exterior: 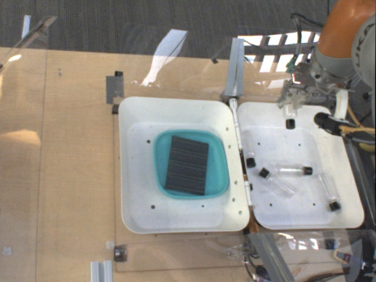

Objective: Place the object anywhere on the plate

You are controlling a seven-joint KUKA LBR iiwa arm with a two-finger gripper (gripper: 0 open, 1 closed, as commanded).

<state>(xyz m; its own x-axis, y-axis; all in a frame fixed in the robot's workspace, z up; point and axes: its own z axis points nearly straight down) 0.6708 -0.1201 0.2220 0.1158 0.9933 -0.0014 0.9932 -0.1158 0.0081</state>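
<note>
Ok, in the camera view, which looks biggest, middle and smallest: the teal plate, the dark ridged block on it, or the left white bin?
1. left white bin
2. teal square plate
3. dark grey ridged rectangular block

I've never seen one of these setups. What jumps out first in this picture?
The square teal plate in the left white bin stands out, with a dark ribbed rectangular block lying on it. In the right white bin lie several clear vials with black caps. At the upper right, the grey arm's orange band rises above its gripper.
</note>
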